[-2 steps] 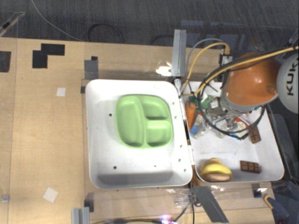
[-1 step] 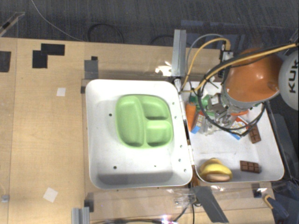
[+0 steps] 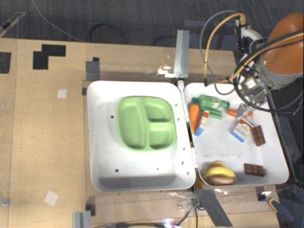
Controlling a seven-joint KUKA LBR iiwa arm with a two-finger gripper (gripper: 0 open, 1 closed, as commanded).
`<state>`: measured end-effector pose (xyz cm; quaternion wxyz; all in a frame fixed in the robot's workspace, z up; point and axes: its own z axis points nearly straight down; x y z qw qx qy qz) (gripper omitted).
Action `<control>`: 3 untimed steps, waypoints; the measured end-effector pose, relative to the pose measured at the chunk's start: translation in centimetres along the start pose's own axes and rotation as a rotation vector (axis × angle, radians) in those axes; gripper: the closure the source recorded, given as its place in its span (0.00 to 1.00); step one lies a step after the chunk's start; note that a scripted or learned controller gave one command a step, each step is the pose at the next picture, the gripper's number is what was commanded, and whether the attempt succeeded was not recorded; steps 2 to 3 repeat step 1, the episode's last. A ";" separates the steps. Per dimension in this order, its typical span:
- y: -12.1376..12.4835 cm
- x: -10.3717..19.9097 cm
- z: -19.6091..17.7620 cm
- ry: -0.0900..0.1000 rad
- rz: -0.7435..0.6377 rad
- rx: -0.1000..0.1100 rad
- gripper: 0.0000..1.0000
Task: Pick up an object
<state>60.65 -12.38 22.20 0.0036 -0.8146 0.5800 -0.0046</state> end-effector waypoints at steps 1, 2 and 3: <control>-2.8 7.1 7.1 -0.007 -0.185 -0.007 1.00; -2.8 7.1 7.1 -0.007 -0.185 -0.007 1.00; -2.8 7.1 7.1 -0.007 -0.185 -0.007 1.00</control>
